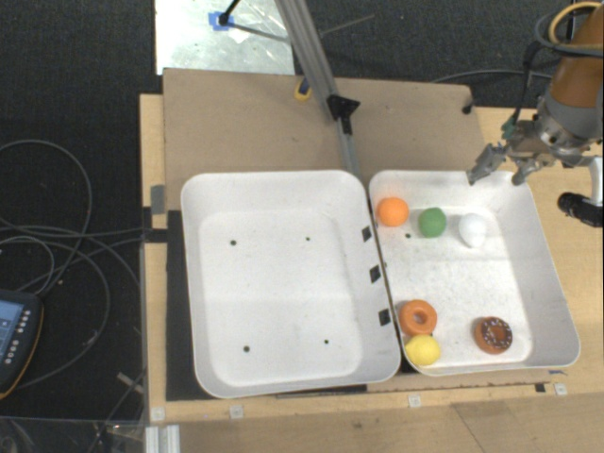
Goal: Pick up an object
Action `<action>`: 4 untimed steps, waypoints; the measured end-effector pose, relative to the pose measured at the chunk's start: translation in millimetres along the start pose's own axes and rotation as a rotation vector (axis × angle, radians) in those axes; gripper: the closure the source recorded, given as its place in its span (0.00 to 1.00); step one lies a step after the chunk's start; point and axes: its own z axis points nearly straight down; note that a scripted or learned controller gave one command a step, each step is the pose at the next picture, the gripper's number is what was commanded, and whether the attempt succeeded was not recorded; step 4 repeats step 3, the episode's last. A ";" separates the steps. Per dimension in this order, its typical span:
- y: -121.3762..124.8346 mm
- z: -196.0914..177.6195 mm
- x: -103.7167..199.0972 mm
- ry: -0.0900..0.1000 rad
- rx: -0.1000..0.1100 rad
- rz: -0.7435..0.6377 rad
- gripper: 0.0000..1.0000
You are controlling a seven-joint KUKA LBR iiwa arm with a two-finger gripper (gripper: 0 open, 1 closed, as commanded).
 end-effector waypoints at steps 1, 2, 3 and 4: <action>-3.7 45.9 -7.6 0.000 0.000 0.001 0.00; -3.9 92.6 -4.8 0.009 0.010 -0.002 0.00; -2.9 80.3 -5.0 0.006 0.004 -0.006 1.00; -2.9 80.3 -5.0 0.006 0.004 -0.006 1.00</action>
